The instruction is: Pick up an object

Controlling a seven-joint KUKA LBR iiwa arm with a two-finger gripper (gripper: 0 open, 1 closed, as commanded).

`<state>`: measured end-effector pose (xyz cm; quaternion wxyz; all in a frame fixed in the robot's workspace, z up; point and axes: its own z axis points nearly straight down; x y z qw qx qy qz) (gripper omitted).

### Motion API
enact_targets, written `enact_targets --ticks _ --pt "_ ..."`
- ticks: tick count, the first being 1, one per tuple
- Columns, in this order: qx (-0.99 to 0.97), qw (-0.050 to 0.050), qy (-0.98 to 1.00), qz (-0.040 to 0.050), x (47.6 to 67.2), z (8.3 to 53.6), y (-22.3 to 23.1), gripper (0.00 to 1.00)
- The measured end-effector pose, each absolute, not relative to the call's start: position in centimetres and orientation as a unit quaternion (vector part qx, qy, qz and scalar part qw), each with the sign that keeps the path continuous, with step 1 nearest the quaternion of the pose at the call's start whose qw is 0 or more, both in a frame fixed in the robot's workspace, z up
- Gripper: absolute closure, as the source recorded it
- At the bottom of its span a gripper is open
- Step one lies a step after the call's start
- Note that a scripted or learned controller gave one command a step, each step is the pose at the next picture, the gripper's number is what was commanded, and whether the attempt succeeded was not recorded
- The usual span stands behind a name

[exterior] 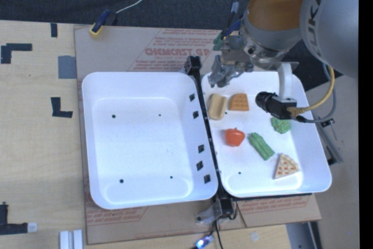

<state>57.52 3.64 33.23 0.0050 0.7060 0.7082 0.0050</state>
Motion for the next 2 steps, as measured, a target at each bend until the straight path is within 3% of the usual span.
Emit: enact_targets --ticks 2 --pt "0.706 0.0 0.708 -0.0022 57.22 34.3 3.65 1.0"
